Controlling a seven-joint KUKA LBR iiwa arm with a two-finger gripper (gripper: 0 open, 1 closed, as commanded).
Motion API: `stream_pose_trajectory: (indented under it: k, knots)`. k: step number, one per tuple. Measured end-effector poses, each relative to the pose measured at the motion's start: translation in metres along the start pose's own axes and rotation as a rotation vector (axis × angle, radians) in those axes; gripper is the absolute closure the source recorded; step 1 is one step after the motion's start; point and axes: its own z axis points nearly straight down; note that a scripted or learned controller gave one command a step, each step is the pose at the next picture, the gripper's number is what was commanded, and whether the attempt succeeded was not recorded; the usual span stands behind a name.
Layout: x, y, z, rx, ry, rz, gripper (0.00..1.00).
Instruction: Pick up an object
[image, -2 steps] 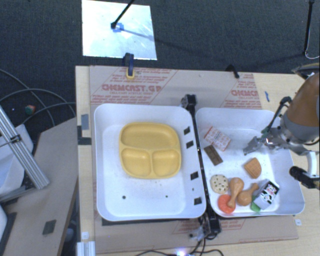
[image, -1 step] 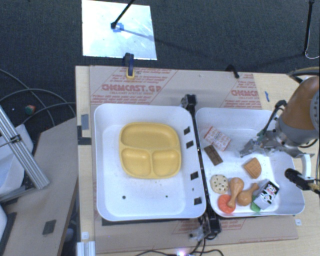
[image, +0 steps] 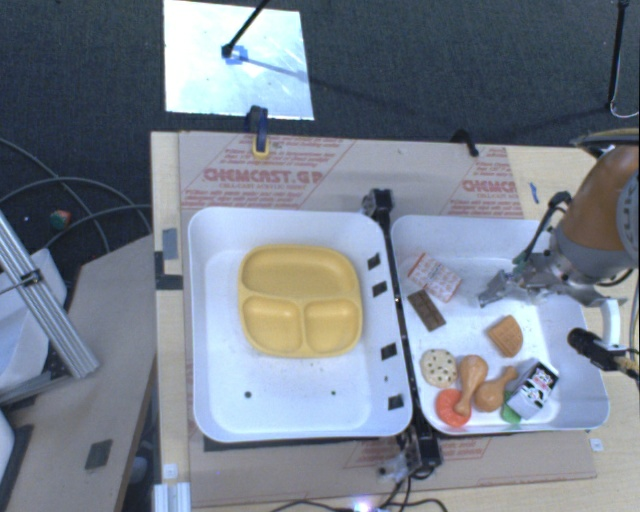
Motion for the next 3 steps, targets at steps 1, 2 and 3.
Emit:
stream_pose_trajectory:
  k: [1, 2, 3]
  knots:
    - [0.000, 0.017, 0.000, -0.001, 0.000, 0.000, 0.00]
    - [0.022, -0.073, 0.001, 0.011, 0.004, 0.005, 0.00]
    - [0.021, -0.068, -0.010, 0.000, -0.001, 0.002, 1.00]
